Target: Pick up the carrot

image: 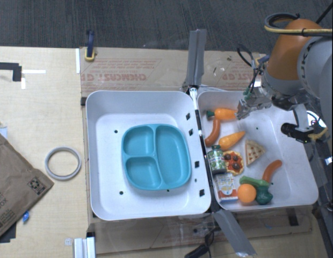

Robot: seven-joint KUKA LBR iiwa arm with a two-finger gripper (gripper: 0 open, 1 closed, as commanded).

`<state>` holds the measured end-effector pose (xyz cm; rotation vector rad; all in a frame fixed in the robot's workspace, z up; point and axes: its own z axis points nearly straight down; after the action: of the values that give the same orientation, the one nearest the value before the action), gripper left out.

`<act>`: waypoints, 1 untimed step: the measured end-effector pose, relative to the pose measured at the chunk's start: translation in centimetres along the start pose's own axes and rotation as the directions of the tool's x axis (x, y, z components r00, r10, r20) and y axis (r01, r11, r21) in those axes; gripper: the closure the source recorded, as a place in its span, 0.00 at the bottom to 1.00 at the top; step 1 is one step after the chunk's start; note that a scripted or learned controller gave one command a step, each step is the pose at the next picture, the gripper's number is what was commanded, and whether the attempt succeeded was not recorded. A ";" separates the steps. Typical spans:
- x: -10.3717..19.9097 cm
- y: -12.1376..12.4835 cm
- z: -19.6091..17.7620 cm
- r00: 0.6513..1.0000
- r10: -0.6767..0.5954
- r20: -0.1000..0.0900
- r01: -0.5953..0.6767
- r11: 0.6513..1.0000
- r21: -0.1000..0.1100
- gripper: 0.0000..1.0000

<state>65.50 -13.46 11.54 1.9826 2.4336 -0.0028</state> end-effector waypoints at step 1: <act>0.0 0.0 0.0 1.000 0.000 0.000 0.000 1.000 0.000 0.00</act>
<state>65.49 -13.46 11.54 1.9827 2.4337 -0.0029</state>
